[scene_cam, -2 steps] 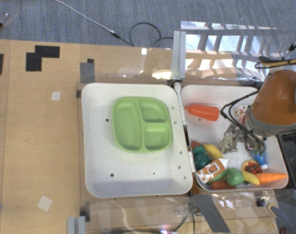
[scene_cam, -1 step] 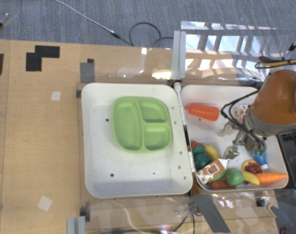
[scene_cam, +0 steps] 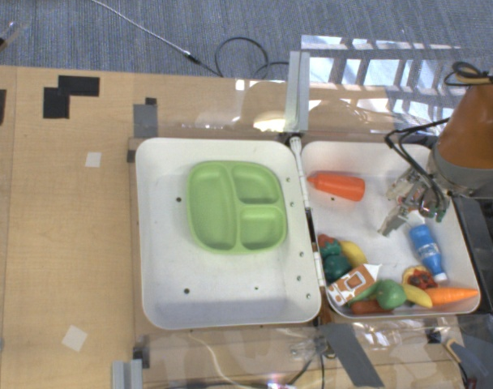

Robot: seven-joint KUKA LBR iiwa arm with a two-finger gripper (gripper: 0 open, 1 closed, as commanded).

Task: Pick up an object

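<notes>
The right bin (scene_cam: 368, 156) holds several toy items. An orange carrot-shaped piece (scene_cam: 337, 186) lies at its upper left. A blue bottle (scene_cam: 426, 250) lies at its right side. My gripper (scene_cam: 392, 209) hangs over the bin's middle, just upper left of the bottle and right of the orange piece. Its fingers (scene_cam: 388, 225) stand open with nothing between them. The grey arm with its orange band (scene_cam: 473, 128) comes in from the right.
Along the right bin's front edge lie a green-and-yellow cluster (scene_cam: 340, 255), a small printed box (scene_cam: 352, 284), a green pepper (scene_cam: 390, 294), a banana (scene_cam: 417, 297) and a carrot (scene_cam: 451, 296). The left bin (scene_cam: 165, 298) bears a green divided plate (scene_cam: 236, 206).
</notes>
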